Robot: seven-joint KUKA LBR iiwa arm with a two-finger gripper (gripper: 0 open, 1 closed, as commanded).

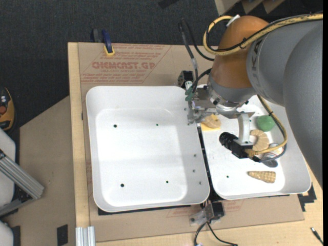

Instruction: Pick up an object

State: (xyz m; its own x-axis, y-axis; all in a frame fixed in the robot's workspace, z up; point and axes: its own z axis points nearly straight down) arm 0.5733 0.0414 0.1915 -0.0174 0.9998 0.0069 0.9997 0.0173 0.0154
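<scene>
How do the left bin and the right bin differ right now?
The left bin shows bare white floor with small dark dots; the right bin holds several small objects. The arm hangs over the right bin, not the left bin. Both are shallow, white and sit side by side.

arm: cut off at right edge | right bin: far rim hidden by arm

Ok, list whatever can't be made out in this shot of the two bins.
- Gripper: finger state unreadable, dark and crowded by the wrist above it.
- Right bin: its upper part and right rim lie under the arm.
- Green object: partly covered by the arm.
- Tan object: its top tucked beneath the wrist.
</scene>
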